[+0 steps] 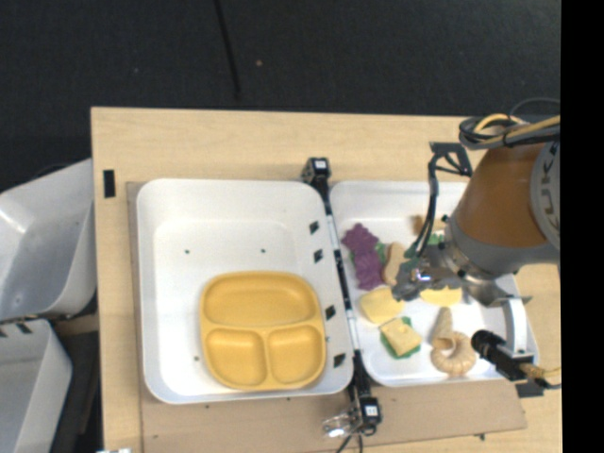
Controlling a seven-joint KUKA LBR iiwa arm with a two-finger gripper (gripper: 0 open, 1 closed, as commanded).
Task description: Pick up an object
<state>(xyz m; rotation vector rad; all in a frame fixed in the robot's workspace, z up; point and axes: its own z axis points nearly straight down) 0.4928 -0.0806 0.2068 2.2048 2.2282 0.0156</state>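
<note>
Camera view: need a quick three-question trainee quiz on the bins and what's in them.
1. True or false: the yellow divided tray lies in the right bin.
2. Which item lies closest to the divider between the bins? A) purple grapes B) tan pastry C) green-and-yellow sponge
3. Fill in: the gripper hangs over the ____ bin.

Key: 1 false, it is in the left bin; 2 A; 3 right.

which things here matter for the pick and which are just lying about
In play:
- hand, low in the right bin
- purple grapes
- yellow wedge
- green and yellow sponge
- beige curved piece

Lying about:
- yellow divided tray
- left bin that holds it
</note>
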